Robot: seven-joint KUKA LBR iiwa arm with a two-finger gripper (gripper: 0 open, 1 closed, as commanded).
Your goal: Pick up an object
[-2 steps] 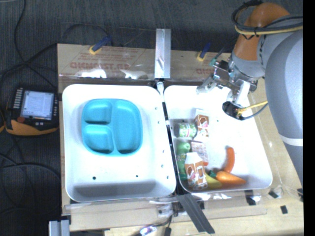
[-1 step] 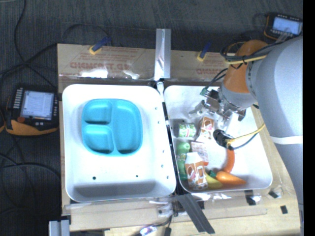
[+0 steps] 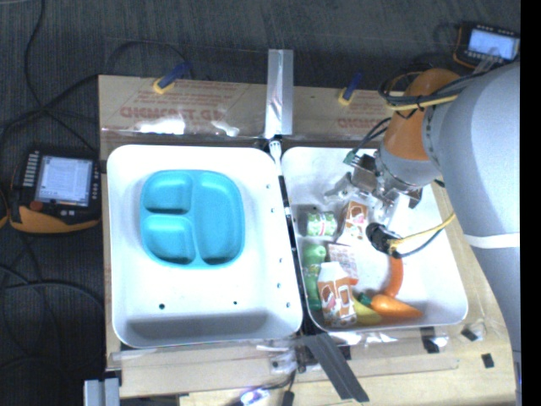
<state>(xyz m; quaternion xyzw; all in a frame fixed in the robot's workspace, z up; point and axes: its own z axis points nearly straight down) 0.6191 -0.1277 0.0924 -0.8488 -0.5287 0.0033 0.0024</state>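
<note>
Orange and green toy food lies heaped in the right bin [image 3: 452, 307]: a carrot [image 3: 396, 305] at the front, small cartons [image 3: 338, 290] stacked beside it, a green can [image 3: 320, 224] toward the divider, and another carton [image 3: 354, 218] just under the tool [image 3: 372, 194]. That tool hangs low over the bin's back half, close above this last carton; whether it is spread or clenched I cannot tell. Nothing seems lifted yet, so the step looks like the approach to a grasp. Next comes a straight descent onto one item, clear of its neighbours. A blue divided tray [image 3: 193, 216] sits in the left bin [image 3: 127, 311].
</note>
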